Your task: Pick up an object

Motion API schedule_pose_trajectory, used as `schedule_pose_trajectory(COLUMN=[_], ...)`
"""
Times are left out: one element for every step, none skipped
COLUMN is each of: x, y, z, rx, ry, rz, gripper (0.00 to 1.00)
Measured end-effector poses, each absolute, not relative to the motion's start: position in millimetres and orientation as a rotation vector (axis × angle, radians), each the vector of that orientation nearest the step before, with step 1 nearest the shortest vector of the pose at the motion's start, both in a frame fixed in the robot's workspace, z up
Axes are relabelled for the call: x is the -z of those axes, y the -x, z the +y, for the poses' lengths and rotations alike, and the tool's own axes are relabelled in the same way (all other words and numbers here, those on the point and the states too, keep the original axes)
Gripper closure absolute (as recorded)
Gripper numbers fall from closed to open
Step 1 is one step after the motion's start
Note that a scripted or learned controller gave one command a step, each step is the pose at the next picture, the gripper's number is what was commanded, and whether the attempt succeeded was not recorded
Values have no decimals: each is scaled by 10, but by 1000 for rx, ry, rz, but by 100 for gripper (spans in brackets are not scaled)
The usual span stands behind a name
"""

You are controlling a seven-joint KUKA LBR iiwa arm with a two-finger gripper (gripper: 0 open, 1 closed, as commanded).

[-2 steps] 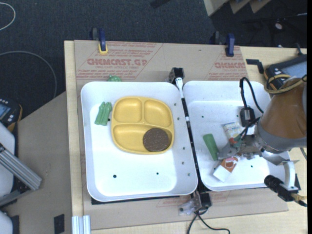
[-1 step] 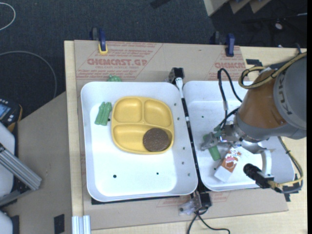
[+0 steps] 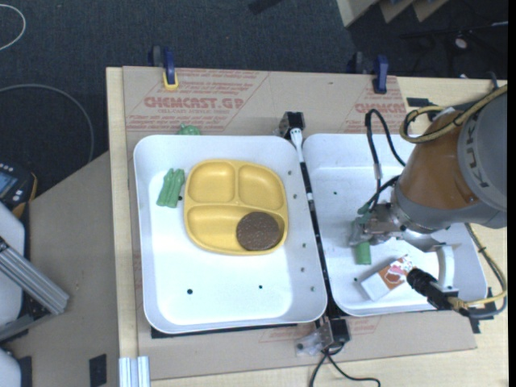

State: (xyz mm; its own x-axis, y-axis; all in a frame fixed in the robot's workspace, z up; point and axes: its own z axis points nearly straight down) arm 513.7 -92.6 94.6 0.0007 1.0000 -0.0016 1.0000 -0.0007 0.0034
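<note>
In the camera view the arm's bulk hides much of the right bin [image 3: 339,164]. The gripper [image 3: 364,234] hangs low near that bin's middle; its grip cannot be told. A small green object [image 3: 364,254] lies just beneath, partly covered, beside a white packet [image 3: 387,277] near the front edge.

Bins [image 3: 218,297]: white plastic, smooth, slightly glossy; tray [image 3: 211,185]: yellow plastic, matt; patty [image 3: 258,230]: brown, rough, speckled; beans [image 3: 170,188]: green, ridged plastic; bench [image 3: 242,95]: brown printed cardboard, matt; arm [image 3: 459,176]: grey and orange, smooth sheen.
</note>
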Motion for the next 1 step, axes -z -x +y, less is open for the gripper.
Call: schedule_pose_trajectory(x=[-1898], y=[-5526], z=[-238], rx=[-11], ry=[-2209], rz=[2224], gripper=[100])
